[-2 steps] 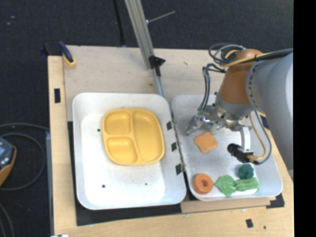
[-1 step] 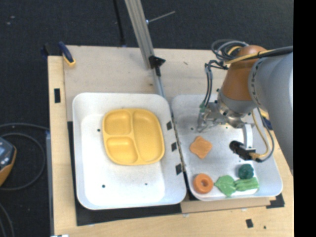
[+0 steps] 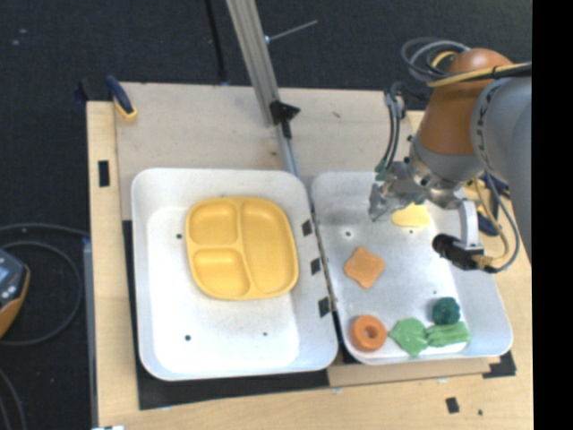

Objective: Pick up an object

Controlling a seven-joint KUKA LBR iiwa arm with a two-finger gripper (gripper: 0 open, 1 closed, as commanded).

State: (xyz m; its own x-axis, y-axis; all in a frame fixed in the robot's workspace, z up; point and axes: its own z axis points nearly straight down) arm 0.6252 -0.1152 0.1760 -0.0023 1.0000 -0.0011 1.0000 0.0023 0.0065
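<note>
Smooth matt plastic yellow tray (image 3: 242,246), white bins (image 3: 161,330) – faintly speckled, pale wooden bench (image 3: 197,124), ribbed metal post (image 3: 251,38)

End effector (image 3: 387,206) over right bin (image 3: 345,200), beside yellow piece (image 3: 413,216), orange toast (image 3: 364,267) nearby

A yellow divided plate (image 3: 242,246) lies in the left white bin (image 3: 161,330), which is the landmark here. Behind that bin a slanted metal post (image 3: 255,52) rises from the wooden bench (image 3: 197,124). Far to the bin's left a black cable (image 3: 45,240) loops over the dark floor.
</note>
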